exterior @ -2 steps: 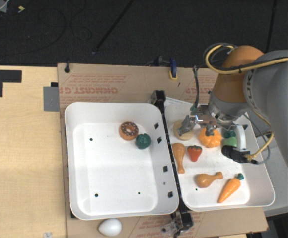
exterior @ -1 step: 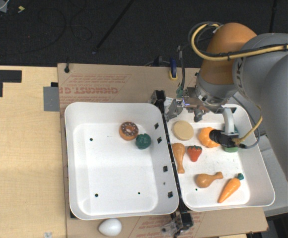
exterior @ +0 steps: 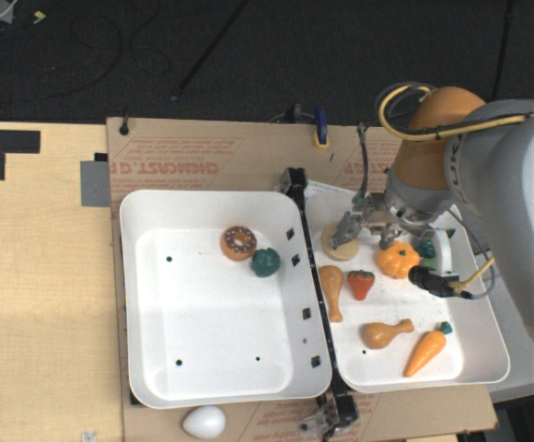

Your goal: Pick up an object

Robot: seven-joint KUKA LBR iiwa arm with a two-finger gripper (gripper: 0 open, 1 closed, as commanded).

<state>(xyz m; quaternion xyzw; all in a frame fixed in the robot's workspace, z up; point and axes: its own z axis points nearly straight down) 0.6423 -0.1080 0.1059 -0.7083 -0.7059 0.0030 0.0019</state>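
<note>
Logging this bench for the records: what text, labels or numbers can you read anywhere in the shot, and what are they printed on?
Red print on the cardboard sheet behind the bins: upside down and mirrored, too blurred to read with confidence.
More red print on the cardboard's front edge: too small and cut off to read.
No readable text on the bins or the toys.

We count two white bins: the left bin (exterior: 147, 293) and the right bin (exterior: 479, 357). In the left bin we see two items: one donut (exterior: 239, 242) and one dark green ball-shaped piece (exterior: 266, 262). In the right bin we count two drumsticks (exterior: 331, 291) (exterior: 386, 333), one red pepper (exterior: 362, 284), one carrot (exterior: 424, 352), one orange pumpkin (exterior: 398, 260) and one tan round piece (exterior: 339, 245). One white egg (exterior: 203, 422) lies on the worktop (exterior: 37, 293).
</note>
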